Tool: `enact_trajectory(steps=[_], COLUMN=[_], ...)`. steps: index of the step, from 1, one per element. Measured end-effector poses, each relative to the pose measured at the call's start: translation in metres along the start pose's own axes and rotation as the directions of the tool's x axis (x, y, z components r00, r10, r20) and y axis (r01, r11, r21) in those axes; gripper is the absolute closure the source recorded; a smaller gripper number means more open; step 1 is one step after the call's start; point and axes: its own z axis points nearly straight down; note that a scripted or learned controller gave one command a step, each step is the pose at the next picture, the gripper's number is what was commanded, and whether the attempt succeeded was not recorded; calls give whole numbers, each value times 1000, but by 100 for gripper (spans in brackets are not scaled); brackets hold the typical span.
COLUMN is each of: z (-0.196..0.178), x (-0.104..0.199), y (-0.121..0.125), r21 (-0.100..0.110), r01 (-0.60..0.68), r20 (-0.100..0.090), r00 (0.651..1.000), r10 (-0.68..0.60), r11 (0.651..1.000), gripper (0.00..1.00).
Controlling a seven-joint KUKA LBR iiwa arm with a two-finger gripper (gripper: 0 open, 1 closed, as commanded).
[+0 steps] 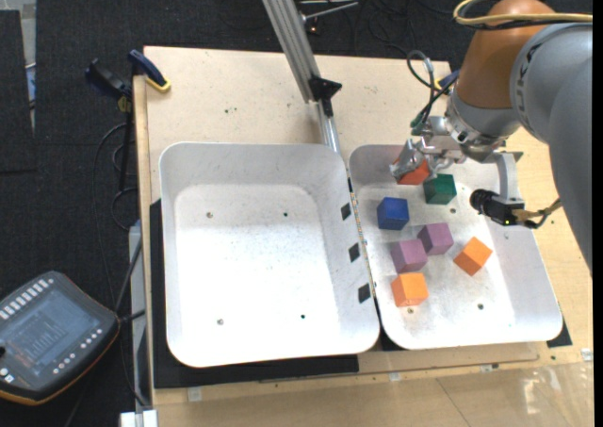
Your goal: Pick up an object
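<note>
- The arm (528, 67) comes in from the right side and its gripper (413, 163) is down over the back end of the right bin (528, 307).
- Right at the fingertips there's a red-orange block (415, 173). It sits tight against the metal fingers, but whether they're actually clamped on it or just resting beside it, can't tell from this angle.
- Just to the right of that block sits a green cube (439, 190), practically touching it.
- A bit toward the front and left is a blue cube (393, 213), standing apart from the others.
- Further forward, two purple cubes: one (435, 238) nearer the middle of the bin and another (409, 254) just beside it on the left, pretty much touching.
- An orange cube (472, 255) sits right of the purples, tilted on a corner-ish angle.
- Another orange cube (409, 289) is closest to the front, just below the left purple one.
- The left bin (188, 321) sits edge to edge with the right one.
- A teach pendant (47, 336) lies on the floor off the bench's front-left corner, and a blue-and-yellow clamp (146, 70) grips the back-left corner of the bench (236, 95).
</note>
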Motion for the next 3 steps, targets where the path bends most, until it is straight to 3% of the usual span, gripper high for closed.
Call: enact_trajectory(steps=[2,3], z=[-115,-95], x=[5,53], y=[10,-18], r21=[-1,9], r01=[4,7], r20=[0,-3], r00=[1000,1000], r10=[-4,-7], r11=[1000,1000], gripper=[100,100])
